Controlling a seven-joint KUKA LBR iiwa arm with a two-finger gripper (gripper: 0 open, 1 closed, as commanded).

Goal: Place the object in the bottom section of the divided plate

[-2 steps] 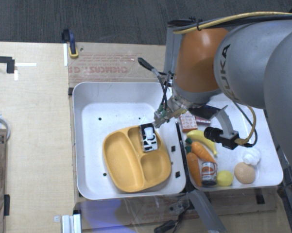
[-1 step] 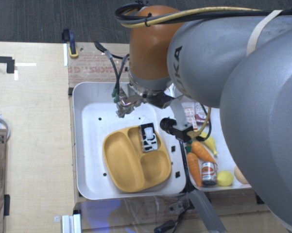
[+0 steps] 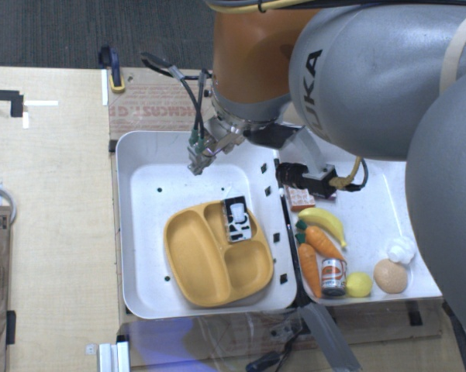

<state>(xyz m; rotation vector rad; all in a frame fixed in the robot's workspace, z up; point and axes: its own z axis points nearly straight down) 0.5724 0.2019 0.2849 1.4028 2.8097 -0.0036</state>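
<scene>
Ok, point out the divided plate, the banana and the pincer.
divided plate (image 3: pixel 188 266): camera view, floor of its large left section.
banana (image 3: pixel 326 222): camera view, middle of its curved yellow body.
pincer (image 3: pixel 196 165): camera view, at its fingertips above the left bin.

Pretty sure I'm parked in a robotics lab, not anyone's kitchen. I hang over a plywood bench (image 3: pixel 46 208) with two white bins (image 3: pixel 136 208) set side by side, loose cables (image 3: pixel 182 91) trailing off my wrist, and tape marks (image 3: pixel 8 99) on the wood. The food (image 3: pixel 326 246) in the right bin looks like plastic props.
</scene>
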